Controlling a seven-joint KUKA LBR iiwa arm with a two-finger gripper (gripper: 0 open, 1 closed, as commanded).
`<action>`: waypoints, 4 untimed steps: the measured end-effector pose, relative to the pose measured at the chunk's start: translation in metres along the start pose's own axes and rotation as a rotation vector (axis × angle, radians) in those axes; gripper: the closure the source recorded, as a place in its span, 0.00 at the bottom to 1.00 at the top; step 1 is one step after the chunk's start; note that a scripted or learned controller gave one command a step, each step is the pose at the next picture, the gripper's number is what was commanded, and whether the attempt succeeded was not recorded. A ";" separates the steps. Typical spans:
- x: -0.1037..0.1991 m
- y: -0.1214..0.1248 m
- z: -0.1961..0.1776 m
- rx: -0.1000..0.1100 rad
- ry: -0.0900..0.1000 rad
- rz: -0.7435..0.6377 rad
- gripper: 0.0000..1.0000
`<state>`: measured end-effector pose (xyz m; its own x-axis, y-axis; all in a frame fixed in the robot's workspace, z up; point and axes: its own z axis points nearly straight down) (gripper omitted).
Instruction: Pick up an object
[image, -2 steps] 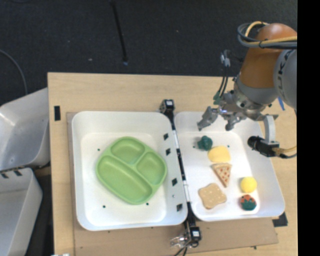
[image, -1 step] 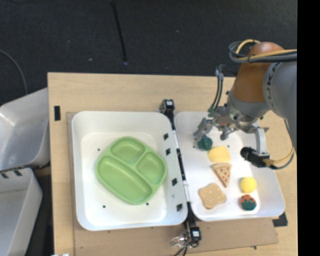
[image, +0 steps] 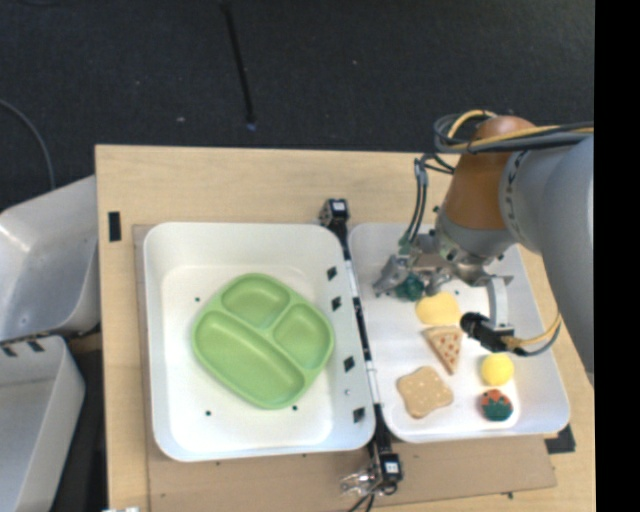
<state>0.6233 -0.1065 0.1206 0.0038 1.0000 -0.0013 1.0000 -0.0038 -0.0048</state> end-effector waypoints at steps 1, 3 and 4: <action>-0.001 0.002 -0.016 -0.008 0.000 0.004 1.00; -0.005 -0.004 -0.105 -0.010 0.000 0.004 1.00; -0.007 -0.002 -0.160 -0.012 -0.001 -0.005 1.00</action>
